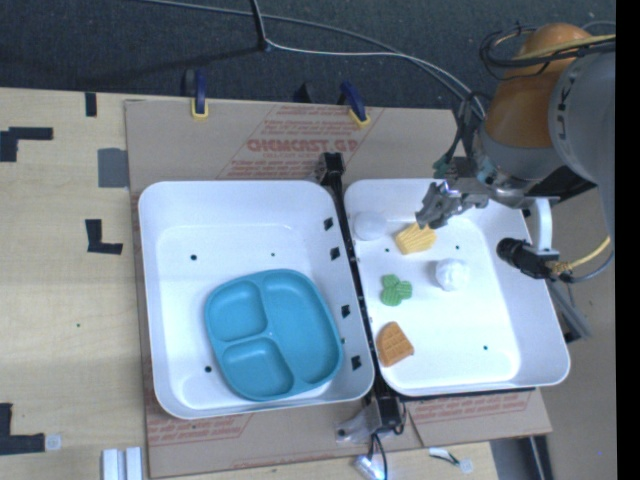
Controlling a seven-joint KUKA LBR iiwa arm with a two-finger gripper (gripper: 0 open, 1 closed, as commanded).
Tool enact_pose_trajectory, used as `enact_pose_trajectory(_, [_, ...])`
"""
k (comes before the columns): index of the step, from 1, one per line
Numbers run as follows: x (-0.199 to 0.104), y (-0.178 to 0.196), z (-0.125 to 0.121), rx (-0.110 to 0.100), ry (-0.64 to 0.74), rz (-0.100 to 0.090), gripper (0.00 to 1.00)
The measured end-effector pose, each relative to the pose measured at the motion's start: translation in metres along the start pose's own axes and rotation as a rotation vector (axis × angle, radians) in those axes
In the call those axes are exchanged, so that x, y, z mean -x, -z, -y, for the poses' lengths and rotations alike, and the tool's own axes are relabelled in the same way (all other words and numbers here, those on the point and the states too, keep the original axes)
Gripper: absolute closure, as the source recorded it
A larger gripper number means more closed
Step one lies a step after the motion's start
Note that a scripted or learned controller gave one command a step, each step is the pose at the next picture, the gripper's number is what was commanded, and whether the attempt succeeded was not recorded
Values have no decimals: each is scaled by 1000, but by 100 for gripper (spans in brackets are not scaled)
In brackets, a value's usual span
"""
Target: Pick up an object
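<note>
My gripper [436, 208] hangs over the back of the right bin [520, 363], just above a yellow wedge-shaped piece [414, 238]. The fingers point down toward the wedge's far end. A green leafy piece [396, 290] lies near the bin's middle left. A white rounded piece [451, 275] sits to the right of the wedge. An orange bread-like piece [394, 344] rests at the front left of the same bin. A pale white piece [368, 227] lies at the back left corner.
The left bin [175, 218] holds a blue divided plate [272, 333] toward its front. A black divider [345, 268] runs between the two bins. Cardboard [270, 143] lies under both bins, clamped at the back.
</note>
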State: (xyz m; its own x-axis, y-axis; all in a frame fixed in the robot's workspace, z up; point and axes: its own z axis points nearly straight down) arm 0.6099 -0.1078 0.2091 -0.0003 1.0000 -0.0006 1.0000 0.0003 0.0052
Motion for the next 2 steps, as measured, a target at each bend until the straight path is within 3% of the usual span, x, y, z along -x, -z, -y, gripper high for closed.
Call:
enact_pose_trajectory(1, [0, 41, -1, -3, 0, 0, 100])
enact_pose_trajectory(2, [-50, 27, 7, -7, 3, -1, 100])
